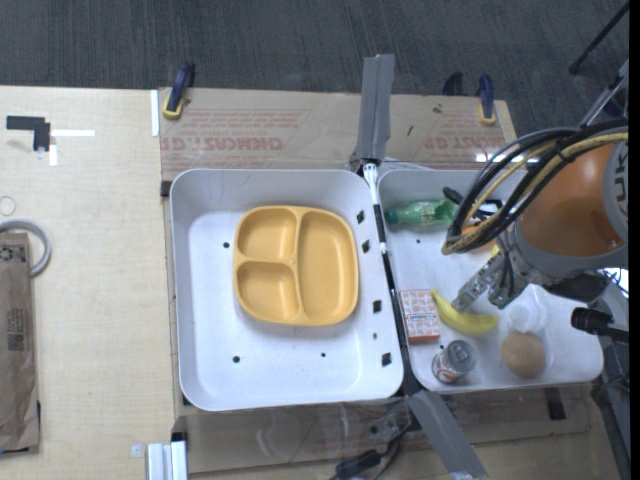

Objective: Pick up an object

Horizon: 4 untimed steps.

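gripper [478, 294] state unclear (fingers blurred) | touching banana [462, 317] | right bin [590, 372] crowded, walls near

A yellow banana [466, 317] lies curved on its side, directly under the jaws, its near end touching them.

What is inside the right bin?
The right bin holds a green bottle, a small box, a banana, a can and a brown round object. The arm covers the rest.
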### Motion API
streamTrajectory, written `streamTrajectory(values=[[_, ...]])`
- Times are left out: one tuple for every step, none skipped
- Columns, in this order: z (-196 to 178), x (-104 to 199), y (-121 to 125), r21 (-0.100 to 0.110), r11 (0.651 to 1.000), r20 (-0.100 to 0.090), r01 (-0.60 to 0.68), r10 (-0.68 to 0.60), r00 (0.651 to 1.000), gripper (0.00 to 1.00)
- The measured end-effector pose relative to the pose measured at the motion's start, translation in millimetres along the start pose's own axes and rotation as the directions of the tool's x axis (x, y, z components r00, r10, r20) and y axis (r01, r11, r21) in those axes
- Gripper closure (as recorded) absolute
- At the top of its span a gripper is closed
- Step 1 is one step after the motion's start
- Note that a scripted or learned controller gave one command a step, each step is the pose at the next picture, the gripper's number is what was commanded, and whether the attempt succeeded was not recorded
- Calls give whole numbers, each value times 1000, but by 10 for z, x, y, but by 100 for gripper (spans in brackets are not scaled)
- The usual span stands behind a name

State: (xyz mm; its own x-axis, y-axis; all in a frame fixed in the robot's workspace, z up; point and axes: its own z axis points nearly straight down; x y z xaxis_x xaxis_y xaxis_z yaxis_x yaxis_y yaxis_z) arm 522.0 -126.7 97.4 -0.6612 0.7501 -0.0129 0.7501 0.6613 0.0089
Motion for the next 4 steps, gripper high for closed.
streamTrajectory(values=[[-934,491,257,6,960,-15,279,-279,960,0],[-2957,292,-253,2,864,-15,503,-503,864,0],[-1247,377,65,0,834,-17,552,-552,833,0],[-2520,-157,134,-5,594,-12,805,-805,594,0]])
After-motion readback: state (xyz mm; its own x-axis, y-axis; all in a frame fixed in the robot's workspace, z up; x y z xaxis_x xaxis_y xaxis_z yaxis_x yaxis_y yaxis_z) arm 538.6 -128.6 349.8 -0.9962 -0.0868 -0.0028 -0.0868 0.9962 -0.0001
